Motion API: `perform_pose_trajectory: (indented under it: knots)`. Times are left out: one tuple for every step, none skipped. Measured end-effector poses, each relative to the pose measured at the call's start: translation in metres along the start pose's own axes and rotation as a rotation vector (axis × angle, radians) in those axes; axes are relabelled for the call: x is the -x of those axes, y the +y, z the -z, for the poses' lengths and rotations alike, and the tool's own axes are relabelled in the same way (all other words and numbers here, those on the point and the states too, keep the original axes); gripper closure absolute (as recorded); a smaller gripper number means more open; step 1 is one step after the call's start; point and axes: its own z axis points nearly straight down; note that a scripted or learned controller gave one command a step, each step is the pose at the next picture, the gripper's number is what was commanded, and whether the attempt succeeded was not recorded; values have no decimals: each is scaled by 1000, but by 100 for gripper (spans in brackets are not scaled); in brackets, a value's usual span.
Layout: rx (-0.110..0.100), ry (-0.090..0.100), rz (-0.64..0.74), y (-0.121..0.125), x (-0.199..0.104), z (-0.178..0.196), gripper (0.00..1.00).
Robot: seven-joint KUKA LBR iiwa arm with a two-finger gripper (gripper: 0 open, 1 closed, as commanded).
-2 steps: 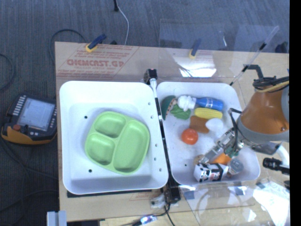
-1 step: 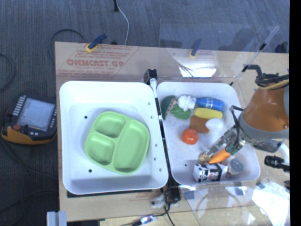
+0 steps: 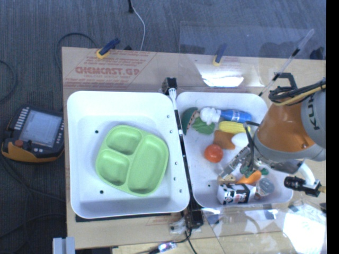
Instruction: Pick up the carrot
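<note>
The carrot [image 3: 250, 178] is a small orange piece lying near the front of the right bin [image 3: 204, 194], with a bit of green at its far end. My gripper [image 3: 237, 164] hangs low over the bin, just left of and above the carrot, at the end of the arm's orange band [image 3: 283, 128]. The carrot rests on the bin floor beside the gripper, and I cannot make out whether they touch. The arm hides the bin's right side.
The right bin also holds a red tomato [image 3: 214, 153], a corn cob [image 3: 231, 127], a blue bottle [image 3: 234, 115], a green leafy toy [image 3: 200, 125], and a black-and-white can [image 3: 234, 193] just in front of the carrot. A green divided plate [image 3: 132, 159] lies in the left bin [image 3: 85, 110].
</note>
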Motion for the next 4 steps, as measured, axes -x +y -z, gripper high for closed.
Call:
perform_pose_trajectory:
  knots:
    - [-11, 31, 314, -56, 56, 21, 100]
    - [-7, 15, 242, 0, -6, -2, 100]
    - [-6, 27, 549, -15, 24, 105, 100]
    - [-6, 34, 550, -15, 22, 102, 0]
